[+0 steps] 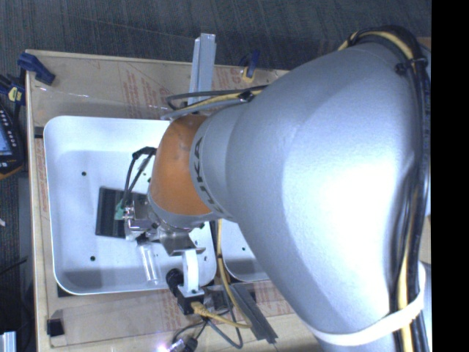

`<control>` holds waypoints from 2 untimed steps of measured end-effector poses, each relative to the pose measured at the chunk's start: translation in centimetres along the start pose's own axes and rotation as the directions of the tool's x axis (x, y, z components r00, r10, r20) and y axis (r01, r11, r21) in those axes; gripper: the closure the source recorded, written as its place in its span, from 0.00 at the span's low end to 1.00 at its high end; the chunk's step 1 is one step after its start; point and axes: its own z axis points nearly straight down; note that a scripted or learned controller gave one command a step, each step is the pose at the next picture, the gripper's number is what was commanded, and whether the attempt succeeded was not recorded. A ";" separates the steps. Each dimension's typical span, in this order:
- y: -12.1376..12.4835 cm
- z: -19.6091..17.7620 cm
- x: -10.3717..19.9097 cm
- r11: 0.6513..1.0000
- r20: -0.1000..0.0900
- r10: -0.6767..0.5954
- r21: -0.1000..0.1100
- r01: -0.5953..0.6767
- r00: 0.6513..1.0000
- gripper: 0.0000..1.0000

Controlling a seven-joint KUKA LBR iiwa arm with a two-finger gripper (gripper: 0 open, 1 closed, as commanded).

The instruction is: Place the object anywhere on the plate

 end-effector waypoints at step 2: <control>-0.2 0.1 0.0 0.994 0.001 -0.107 0.006 0.107 0.994 1.00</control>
